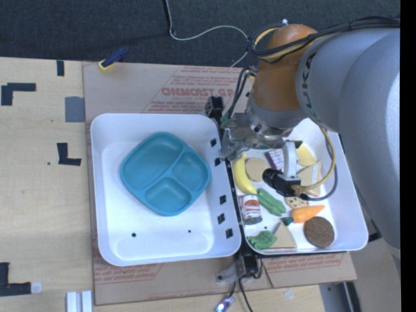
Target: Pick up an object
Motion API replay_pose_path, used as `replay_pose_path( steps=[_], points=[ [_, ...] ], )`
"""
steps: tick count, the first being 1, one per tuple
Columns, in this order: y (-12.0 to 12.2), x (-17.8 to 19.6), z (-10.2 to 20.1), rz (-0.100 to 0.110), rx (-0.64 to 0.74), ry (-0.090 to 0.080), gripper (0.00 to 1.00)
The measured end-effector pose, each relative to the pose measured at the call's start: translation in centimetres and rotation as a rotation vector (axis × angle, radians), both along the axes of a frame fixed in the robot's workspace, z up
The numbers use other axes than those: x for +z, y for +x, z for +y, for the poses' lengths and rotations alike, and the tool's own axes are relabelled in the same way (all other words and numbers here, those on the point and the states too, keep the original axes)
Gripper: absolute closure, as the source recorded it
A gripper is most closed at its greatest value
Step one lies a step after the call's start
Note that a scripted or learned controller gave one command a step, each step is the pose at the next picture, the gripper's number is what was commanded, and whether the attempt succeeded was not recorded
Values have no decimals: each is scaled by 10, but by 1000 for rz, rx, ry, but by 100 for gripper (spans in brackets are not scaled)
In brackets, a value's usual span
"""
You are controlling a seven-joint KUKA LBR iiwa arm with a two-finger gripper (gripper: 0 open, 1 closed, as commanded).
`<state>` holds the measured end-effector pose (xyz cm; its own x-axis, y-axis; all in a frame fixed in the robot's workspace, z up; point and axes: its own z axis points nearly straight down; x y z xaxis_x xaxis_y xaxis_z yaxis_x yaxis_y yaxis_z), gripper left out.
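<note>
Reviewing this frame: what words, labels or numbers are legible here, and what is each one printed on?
"CHEMCAST" or similar, red print, upside down on the cardboard sheet; blurred, so the reading is uncertain.
Dark lettering on the arm's grey casing: too skewed to read.
Label on the small can: too small to read.

Red mirrored lettering is printed on the brown cardboard sheet (188,86) under the white bins; it cannot be read with certainty; no other text is legible.
</note>
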<state>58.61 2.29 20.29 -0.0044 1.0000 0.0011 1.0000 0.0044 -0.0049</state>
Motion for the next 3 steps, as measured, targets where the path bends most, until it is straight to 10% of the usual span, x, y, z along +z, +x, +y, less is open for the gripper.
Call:
replay_pose_path(
  steps=[1, 2, 3],
  points=[
    [0, -1, 0, 1, 0, 0, 0],
    [-51, 87, 66, -10, 5, 3, 0],
    [-51, 92, 63, -1, 0, -1, 100]
  ],
)
